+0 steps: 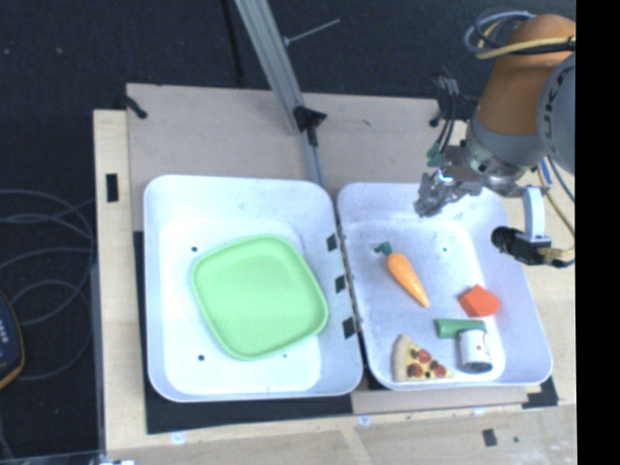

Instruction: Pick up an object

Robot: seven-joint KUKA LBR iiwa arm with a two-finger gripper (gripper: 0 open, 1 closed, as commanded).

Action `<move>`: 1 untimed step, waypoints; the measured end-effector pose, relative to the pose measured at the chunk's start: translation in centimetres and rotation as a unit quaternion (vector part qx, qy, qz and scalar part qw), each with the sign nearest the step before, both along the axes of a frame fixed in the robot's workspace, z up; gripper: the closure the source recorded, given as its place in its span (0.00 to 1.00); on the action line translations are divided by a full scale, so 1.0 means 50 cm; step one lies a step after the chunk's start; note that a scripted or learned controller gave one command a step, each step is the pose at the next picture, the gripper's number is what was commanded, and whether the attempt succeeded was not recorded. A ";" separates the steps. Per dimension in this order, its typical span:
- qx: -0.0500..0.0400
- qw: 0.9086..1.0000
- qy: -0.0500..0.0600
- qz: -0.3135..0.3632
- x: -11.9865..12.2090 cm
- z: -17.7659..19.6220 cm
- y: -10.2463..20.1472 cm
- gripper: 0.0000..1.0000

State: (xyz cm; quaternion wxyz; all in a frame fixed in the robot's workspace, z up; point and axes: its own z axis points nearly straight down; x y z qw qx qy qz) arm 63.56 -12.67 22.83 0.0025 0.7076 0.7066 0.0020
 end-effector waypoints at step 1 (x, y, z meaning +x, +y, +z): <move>0.000 1.000 0.002 0.001 0.001 0.049 -0.001 1.00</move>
